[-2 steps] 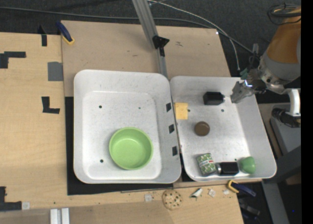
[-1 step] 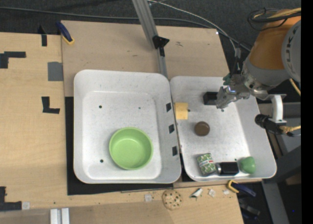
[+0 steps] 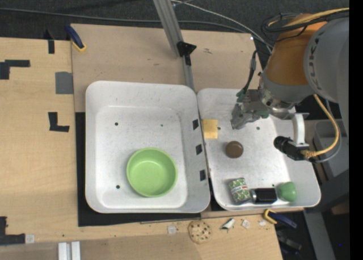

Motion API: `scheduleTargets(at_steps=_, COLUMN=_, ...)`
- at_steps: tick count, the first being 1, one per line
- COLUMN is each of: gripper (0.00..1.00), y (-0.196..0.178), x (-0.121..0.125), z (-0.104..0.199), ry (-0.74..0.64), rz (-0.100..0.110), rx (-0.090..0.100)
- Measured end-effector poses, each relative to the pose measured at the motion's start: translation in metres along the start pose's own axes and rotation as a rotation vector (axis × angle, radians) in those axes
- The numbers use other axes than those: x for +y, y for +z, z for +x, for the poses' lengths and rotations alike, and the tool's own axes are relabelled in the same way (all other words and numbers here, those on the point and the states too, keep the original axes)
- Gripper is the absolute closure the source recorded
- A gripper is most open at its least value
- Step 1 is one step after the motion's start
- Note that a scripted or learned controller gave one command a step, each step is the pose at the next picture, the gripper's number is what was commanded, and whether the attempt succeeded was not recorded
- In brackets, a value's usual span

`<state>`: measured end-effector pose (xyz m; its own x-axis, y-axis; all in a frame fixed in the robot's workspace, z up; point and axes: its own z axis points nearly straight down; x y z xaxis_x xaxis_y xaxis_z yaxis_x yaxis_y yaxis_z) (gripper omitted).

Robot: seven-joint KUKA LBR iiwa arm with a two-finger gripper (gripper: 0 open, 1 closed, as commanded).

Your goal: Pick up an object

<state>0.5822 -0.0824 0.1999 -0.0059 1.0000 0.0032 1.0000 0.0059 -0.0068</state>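
On the bare wooden bench (image 3: 136, 49), nearest the camera, one round speckled cookie (image 3: 197, 231) lay just outside the bins. Two shallow white bins sat side by side. The left white bin (image 3: 108, 100) held one thing, a round lime-green plastic bowl (image 3: 151, 172), upright near its front. The right white bin (image 3: 221, 103) held five things. Along its front edge ran a row of three: one small green-and-white patterned packet (image 3: 239, 190), one flat black block (image 3: 264, 196) touching it, and one rounded green plastic piece (image 3: 287, 191) just beside that. Farther back lay one brown round ball-like object (image 3: 234, 149), apart from the rest. One pale yellow foam block (image 3: 210, 129) rested at the bin's left wall. The grey two-finger gripper (image 3: 240, 120) hung over the far half, above and just behind the brown object, with nothing visibly between its fingers; whether they were spread could not be told.
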Motion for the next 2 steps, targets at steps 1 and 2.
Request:
scheduleTargets(at_steps=1, gripper=1.00, y=-0.011, x=-0.012, z=0.059, ry=-0.002, rz=0.000, rx=0.001)
scheduleTargets(at_steps=2, gripper=1.00, y=-0.004, x=-0.019, z=0.114, ry=0.000, rz=0.002, rx=-0.001)
